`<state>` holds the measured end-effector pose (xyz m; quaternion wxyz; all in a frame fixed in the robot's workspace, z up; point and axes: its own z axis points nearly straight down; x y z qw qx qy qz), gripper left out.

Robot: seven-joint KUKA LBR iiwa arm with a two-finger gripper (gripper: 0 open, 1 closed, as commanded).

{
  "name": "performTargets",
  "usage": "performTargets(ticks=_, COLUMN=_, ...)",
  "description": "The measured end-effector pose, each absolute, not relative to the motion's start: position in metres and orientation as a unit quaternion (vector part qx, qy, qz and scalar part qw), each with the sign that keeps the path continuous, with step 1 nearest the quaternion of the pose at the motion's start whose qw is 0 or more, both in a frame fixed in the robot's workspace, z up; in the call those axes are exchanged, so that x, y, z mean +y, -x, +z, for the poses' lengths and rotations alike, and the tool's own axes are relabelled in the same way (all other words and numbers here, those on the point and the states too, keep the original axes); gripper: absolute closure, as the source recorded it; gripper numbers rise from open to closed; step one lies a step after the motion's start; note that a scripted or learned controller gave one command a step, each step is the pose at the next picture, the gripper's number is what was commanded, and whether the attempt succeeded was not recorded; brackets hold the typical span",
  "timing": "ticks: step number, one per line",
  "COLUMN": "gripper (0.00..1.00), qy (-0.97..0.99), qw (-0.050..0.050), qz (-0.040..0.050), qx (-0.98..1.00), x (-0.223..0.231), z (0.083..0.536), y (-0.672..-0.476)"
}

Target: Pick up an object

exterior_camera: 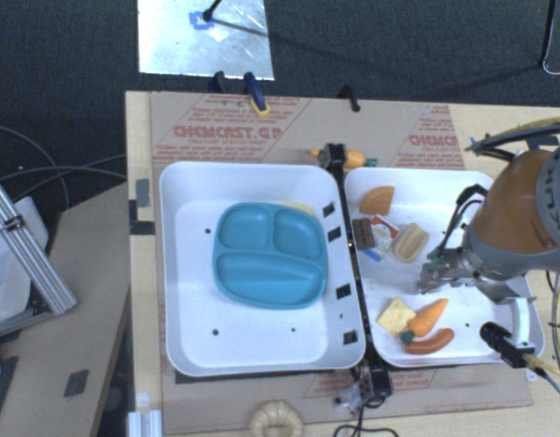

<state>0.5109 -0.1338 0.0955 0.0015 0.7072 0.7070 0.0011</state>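
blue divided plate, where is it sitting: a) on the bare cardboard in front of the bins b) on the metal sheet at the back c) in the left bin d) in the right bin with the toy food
c: the blue divided plate lies flat inside the left bin, while the carrot and sausage are in the right bin.

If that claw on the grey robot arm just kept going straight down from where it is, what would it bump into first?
Probably the orange toy carrot in the right white bin. The gripper hangs just above it, near the yellow cheese wedge. Depth is unclear from this slanted view, so it might meet bare bin floor instead.
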Motion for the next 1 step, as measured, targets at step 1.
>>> performTargets(ticks=1, gripper=1.00, qy=-0.706, qw=0.003, qz=0.0018, qx=0.709, x=-0.1357, z=0.1592, y=-0.5159)
